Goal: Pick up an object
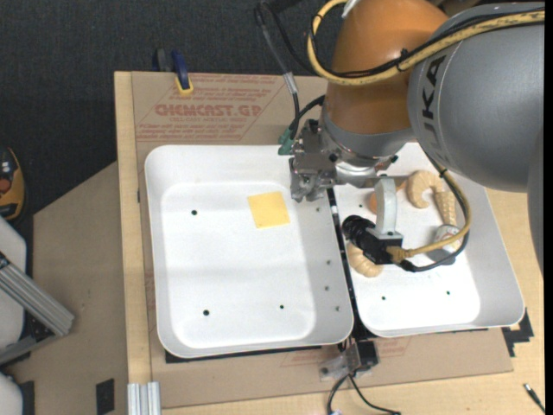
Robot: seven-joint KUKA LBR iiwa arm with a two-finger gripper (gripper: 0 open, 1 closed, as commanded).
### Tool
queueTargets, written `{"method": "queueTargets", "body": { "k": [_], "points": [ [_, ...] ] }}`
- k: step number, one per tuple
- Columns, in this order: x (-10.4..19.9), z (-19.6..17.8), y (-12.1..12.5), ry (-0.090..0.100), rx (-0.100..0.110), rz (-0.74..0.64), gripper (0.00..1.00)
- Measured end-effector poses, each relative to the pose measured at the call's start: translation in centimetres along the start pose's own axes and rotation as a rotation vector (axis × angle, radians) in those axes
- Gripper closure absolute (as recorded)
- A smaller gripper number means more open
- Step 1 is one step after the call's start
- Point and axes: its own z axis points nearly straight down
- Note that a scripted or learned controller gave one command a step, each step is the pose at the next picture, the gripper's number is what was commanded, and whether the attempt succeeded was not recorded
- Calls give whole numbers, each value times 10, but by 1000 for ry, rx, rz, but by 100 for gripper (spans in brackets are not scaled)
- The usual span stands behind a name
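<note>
Camera view hid how wide my gripper (pixel 308 180) was; the bin rim (pixel 333 236) right beneath it could block my descent.

Grey arm (pixel 488 93) noted, dark lettering on casing. Orange band (pixel 376 46) crossed by yellow cable (pixel 415 55). Metal gripper (pixel 306 180) fitted below.
</note>
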Motion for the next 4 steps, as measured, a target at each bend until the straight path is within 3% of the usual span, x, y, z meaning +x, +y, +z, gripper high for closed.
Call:
{"method": "queueTargets", "body": {
  "k": [1,2,3,4],
  "points": [
    [92,45,12,3,3,-14,100],
    [81,26,-70,2,11,-8,100],
    [111,-1,-28,4,-4,-9,100],
    [77,-31,6,2,-3,-3,100]
  ]
}}
